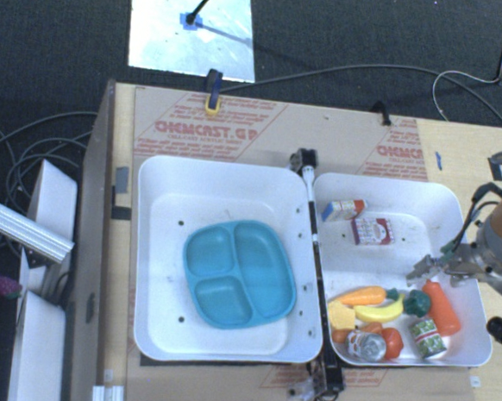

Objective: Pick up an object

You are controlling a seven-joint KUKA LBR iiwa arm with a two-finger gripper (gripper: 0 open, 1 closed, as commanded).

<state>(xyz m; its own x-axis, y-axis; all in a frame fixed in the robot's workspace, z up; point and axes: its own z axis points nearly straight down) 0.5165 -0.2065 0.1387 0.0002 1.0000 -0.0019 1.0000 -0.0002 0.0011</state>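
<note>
Just below the jaws [443,269], whose opening cannot be told, lies the carrot [442,307], heaped with toys for picking.

Dark carpet floor [351,30], pale wooden bench [274,128], loose cables [23,134]

Both bins [158,231] are white. In the left one lies a light blue divided plate [240,273]. The right bin holds an orange carrot [442,307], a smaller orange carrot [363,295], a yellow banana [379,312], a yellow wedge [340,316], a dark green broccoli [416,302], a red tomato [392,342], a green-labelled can [429,338], a red-and-white packet [371,231] and a red, white and blue carton [343,209]. The surface [265,127] is tan with red lettering.
</note>
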